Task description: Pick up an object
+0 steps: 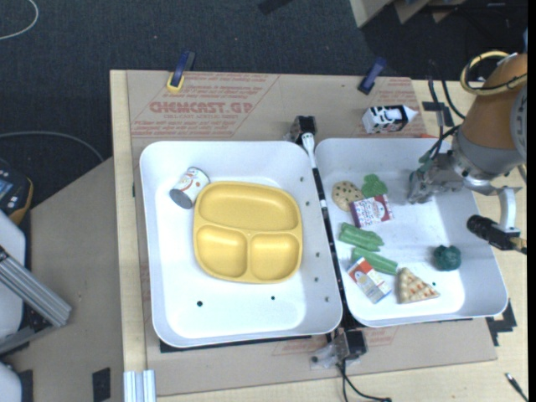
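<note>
Gripper (425, 184) low over right bin (477, 304), far-right of maroon packet (370, 212), aperture and any hold impossible to tell, likely to close on nothing or nudge crowded cookie (344, 193) aside.

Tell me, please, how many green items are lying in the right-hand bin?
4: a leafy piece beside the cookie, two bean pods (one mid-bin, one just below it), and a dark green lump near the right wall. None seems hidden.
</note>
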Controlling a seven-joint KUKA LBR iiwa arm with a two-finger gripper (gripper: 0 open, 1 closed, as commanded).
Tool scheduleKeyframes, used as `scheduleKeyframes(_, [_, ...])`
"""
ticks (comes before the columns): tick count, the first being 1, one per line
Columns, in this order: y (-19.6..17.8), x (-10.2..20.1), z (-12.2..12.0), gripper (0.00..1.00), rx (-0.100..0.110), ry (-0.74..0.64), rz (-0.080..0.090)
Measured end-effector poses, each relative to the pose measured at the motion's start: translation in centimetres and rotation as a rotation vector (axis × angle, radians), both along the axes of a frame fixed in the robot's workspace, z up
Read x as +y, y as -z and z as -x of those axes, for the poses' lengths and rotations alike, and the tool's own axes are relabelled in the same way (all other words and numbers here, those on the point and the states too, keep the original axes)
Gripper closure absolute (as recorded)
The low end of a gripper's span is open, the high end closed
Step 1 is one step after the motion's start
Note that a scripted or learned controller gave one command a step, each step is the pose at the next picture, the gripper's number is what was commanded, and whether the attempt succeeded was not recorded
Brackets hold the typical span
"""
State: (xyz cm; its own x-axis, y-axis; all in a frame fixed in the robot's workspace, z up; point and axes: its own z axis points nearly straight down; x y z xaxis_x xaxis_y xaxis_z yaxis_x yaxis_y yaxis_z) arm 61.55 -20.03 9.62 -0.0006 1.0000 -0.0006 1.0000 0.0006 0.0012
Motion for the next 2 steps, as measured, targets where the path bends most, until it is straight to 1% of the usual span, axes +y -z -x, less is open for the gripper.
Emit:
scheduleKeyframes(1, [-5.8,-0.9,0.3,1.00,-0.007,0.001,0.003])
scheduleKeyframes(2, [-10.8,-1.5,0.9,1.00,-0.007,0.000,0.003])
